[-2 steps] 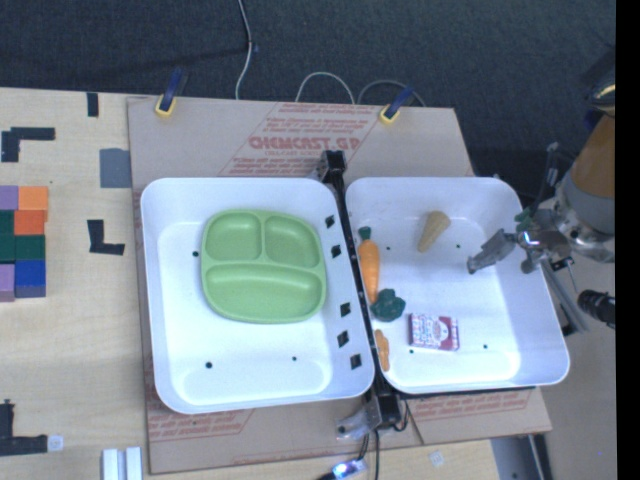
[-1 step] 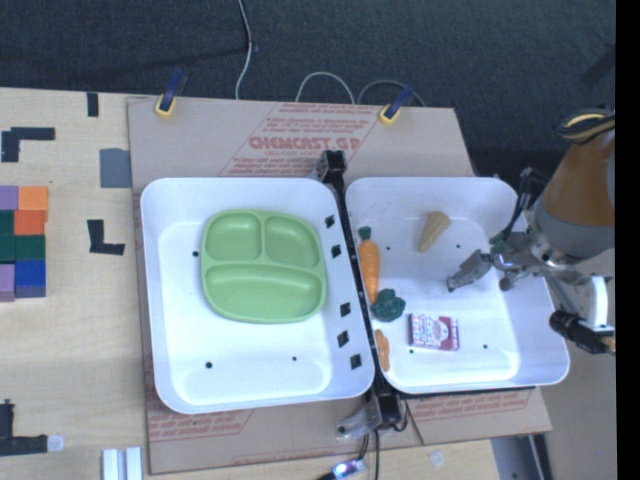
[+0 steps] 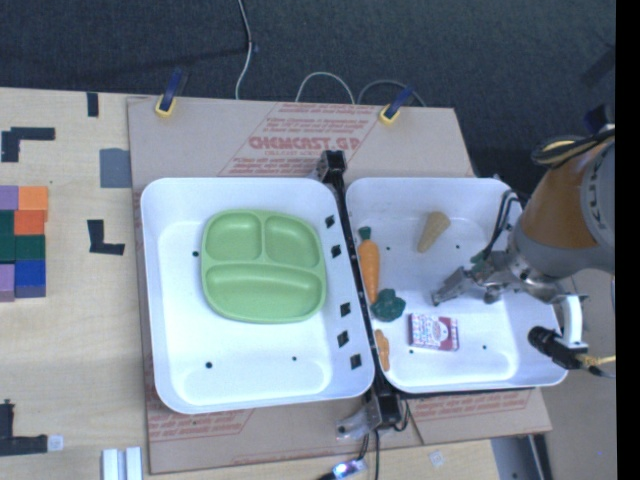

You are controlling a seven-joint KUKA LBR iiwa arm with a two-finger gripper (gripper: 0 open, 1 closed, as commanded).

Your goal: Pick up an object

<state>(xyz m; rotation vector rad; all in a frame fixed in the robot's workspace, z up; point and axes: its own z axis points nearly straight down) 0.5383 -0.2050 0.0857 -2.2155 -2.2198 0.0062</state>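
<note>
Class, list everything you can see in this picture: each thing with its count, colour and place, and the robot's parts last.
bins: 2, white, side by side on the cardboard
divided plate: 1, green, left bin
carrot: 1, orange, right bin, by the divider
green toy: 1, dark green, below the carrot
small carton: 1, pink and white, right bin front
cone-shaped piece: 1, tan, right bin back
blocks: several, mixed colours, far left
arm: 1, grey and orange, right
gripper: 1, over right bin

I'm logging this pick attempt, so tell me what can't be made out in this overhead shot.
- Gripper, camera view: too small and blurred to tell how its jaws stand.
- Small carton: its printing is too small to read.
- Second orange piece by the divider: partly hidden at the bin wall, so its shape is unclear.
- Green item beside the carrot: too blurred to identify.
</note>
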